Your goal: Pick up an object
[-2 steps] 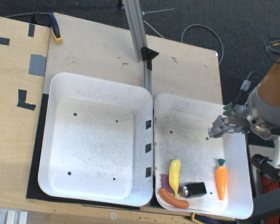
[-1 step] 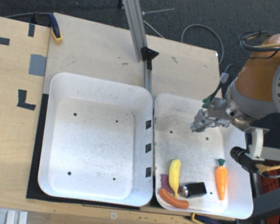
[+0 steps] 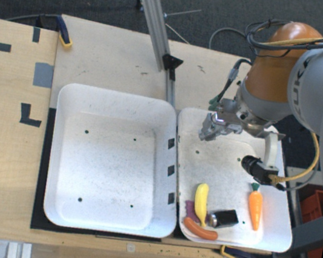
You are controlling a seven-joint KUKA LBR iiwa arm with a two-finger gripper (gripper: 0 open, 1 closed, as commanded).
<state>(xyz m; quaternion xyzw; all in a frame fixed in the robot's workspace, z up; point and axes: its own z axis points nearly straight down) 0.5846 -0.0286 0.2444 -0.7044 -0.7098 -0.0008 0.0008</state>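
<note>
Clustered at the near edge of the right bin [image 3: 190, 161] lie a banana [image 3: 200, 201], sausage [image 3: 198, 229], black block [image 3: 224, 218] and carrot [image 3: 254, 209]. Well away toward the bin's far edge, the gripper [image 3: 211, 129] hovers holding nothing. Descending there would likely grasp air; crowded items risk a slip.

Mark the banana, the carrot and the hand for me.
banana [image 3: 200, 203]: camera view, middle of its yellow body.
carrot [image 3: 254, 209]: camera view, middle of its orange body.
hand [image 3: 211, 129]: camera view, at its fingertips.
</note>
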